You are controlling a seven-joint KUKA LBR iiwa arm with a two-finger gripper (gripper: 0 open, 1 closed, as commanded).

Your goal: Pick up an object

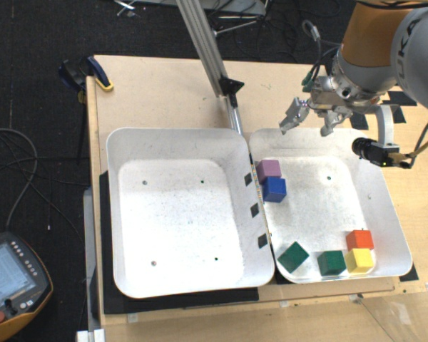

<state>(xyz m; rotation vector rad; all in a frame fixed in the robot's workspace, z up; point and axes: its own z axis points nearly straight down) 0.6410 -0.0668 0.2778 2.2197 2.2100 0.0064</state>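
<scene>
- Nearest: green cube [332, 263], yellow cube [361, 260], small, probably light, stiff; best gripped across flat sides.
- Far right: gripper [311, 120] raised, fingers apart, holding nothing.

Bare floor mid right bin [385, 198]; blocks along divider [272, 180] and near rim [332, 261].

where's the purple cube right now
The purple cube sits in the right bin, near its upper left corner by the divider, touching the blue cube just below it.
</scene>
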